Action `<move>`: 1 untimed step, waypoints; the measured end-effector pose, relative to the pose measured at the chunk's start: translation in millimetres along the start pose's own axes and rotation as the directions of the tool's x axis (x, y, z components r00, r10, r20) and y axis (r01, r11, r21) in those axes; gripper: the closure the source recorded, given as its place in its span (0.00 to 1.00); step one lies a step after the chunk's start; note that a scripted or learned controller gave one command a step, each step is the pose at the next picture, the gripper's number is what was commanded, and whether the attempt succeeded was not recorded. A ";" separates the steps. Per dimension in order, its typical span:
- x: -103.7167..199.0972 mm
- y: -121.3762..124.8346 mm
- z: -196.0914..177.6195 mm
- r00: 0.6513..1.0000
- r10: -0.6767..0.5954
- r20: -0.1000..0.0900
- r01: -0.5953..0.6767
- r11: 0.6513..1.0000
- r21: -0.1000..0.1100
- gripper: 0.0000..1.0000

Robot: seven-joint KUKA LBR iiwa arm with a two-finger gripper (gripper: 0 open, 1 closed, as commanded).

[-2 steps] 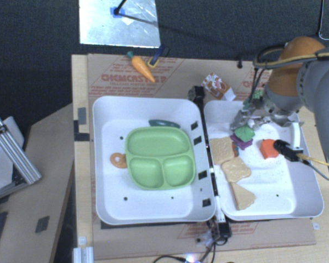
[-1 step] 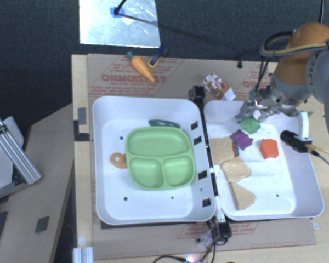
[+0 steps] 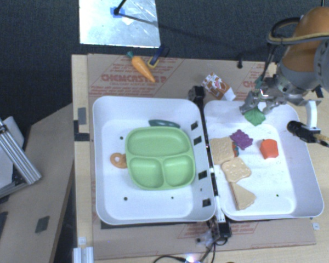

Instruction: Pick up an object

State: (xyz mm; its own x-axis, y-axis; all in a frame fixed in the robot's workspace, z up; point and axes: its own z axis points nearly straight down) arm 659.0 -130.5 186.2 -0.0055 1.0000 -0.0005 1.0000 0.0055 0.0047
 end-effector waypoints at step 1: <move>0.0 1.9 -41.6 1.000 -0.001 0.000 0.001 1.000 -0.002 1.00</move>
